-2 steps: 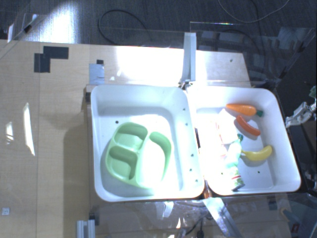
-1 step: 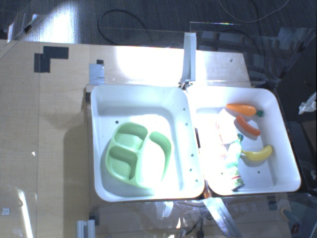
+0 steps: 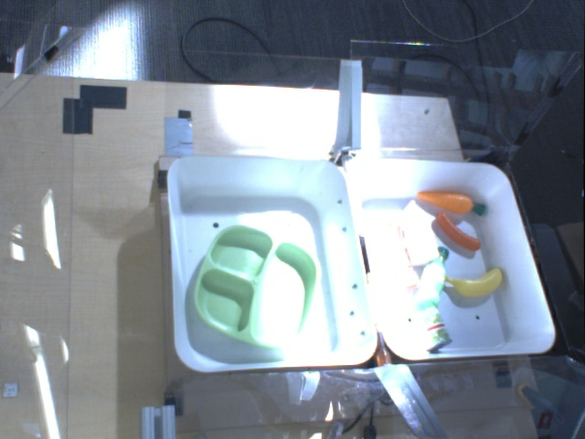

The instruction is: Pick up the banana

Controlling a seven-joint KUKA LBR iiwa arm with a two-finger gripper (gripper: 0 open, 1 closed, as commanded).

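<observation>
- I see the banana [image 3: 475, 284] lying on the floor of the right bin [image 3: 512, 204], toward that bin's four o'clock corner, its curve opening upward in the camera view.
- Just at its nine o'clock a green-and-white bottle-like item [image 3: 431, 295] lies lengthwise; its upper end looks to be touching or nearly touching the banana's tip, though I cannot tell which.
- At the banana's eleven o'clock, a little apart, sits a red-orange sausage-shaped piece [image 3: 457, 232], tilted.
- Further toward twelve o'clock lies a carrot [image 3: 446, 203], orange with a green end pointing to three o'clock.
- A pale flat packet [image 3: 413, 240] lies at the sausage's nine o'clock, washed out by glare, so I cannot make out detail.
- The left bin [image 3: 256, 179] holds a green divided plate [image 3: 253, 284], well apart from the banana, at its nine o'clock.
- Both bins rest side by side on the wooden tabletop [image 3: 82, 273].
- As for the claw, I cannot tell its state from this view.
</observation>
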